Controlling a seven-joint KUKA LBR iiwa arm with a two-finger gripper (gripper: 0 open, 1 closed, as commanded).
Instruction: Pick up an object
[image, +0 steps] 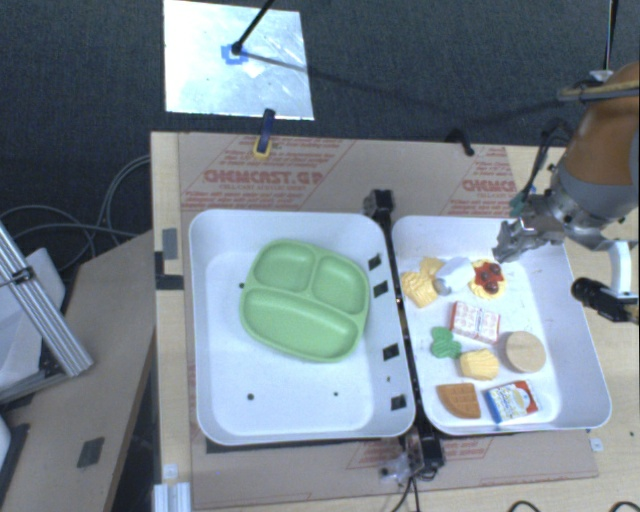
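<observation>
- While I am hovering my gripper (508, 243) at about one o'clock in the right bin (580, 330), I cannot tell whether it is released or clenched, and nothing is showing in its grasp.
- I am sitting just above the red and yellow toy (488, 280), with a pale piece (452, 270) touching it at its nine o'clock.
- I am judging the crowding as the main risk: a descent here could be nudging the pale piece or the yellow pieces (420, 287) and coming away with nothing.
- I am seeing the flat things lying toward six o'clock: a red and white packet (475, 322), a round tan disc (523, 351), a blue carton (511, 401). These could be slipping out of a pinch.
- I am also working close to the bin's far wall, so a glancing contact could be shoving the toy aside.
- I am leaving the green tray (305, 299) in the left bin (220, 390) alone.
</observation>
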